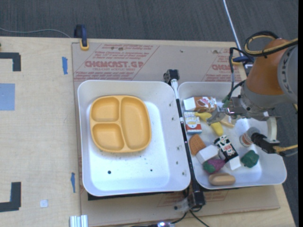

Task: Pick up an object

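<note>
Gripper (221,113) reaches into the right bin (274,176) from its far right side, over a yellow piece (216,128); whether it is open or grips anything cannot be told. Toy foods crowd that bin's left half, near its wall. One left bin (90,174) holds one orange divided plate (120,123), with bare floor around it.

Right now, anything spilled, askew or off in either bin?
Nothing spilled or damaged. The yellow divided plate sits flat in the left bin, slightly rotated, with a few dark specks on the bin floor near it. The right bin holds a loose jumble of small toy items, all inside its walls.
</note>
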`<state>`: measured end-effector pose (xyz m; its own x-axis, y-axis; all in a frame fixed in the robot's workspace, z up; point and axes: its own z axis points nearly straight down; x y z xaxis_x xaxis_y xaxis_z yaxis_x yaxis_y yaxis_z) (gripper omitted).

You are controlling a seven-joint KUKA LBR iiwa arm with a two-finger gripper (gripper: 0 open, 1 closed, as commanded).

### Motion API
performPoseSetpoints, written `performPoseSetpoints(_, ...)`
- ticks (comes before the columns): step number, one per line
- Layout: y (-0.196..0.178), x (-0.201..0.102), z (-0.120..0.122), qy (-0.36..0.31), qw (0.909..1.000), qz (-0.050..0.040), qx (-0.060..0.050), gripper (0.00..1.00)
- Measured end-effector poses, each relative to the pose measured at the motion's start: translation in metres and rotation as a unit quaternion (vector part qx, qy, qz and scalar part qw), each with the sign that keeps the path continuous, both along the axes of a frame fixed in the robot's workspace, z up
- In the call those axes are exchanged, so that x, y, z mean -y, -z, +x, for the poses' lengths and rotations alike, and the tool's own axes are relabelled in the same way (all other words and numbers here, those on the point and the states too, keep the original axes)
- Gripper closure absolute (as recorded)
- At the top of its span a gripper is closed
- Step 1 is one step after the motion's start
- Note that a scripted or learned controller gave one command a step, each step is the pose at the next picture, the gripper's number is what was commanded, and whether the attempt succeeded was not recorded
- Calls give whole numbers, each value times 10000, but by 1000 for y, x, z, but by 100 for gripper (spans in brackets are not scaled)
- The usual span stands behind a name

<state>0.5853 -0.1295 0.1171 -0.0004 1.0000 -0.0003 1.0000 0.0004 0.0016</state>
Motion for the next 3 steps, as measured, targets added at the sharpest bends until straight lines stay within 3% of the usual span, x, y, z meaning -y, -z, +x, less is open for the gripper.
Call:
performPoseSetpoints(2,20,-4,2,3,10000,-2,-1,0)
performPoseSetpoints(3,10,-5,2,8,10000,-2,4,100)
